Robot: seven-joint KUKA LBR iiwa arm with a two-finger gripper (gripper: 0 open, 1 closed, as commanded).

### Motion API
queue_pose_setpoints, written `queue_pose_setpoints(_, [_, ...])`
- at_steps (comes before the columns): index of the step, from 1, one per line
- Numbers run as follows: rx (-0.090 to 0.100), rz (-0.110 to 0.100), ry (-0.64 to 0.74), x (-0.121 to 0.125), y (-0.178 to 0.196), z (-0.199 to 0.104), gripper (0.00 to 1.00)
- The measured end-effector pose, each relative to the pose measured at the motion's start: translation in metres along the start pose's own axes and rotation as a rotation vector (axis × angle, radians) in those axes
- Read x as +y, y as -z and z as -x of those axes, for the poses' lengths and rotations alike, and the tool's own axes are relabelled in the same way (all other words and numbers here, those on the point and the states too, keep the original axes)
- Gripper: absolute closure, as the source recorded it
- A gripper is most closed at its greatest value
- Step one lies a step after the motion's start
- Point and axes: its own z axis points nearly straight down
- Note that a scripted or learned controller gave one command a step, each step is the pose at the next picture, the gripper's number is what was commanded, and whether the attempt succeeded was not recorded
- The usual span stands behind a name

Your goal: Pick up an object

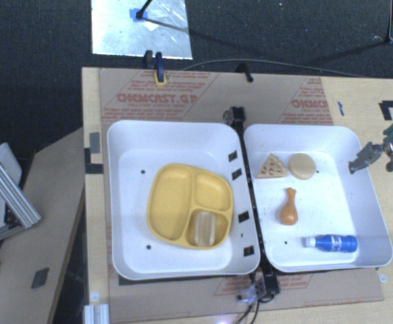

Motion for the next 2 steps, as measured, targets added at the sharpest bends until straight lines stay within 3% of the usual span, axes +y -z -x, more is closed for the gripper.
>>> queue_pose_setpoints(1, [-0.002,0.01,0.003,0.002,0.006,-0.001,0.0])
queue_pose_setpoints(2, [-0.001,0.007,0.002,0.006,-0.036,-0.002,0.0])
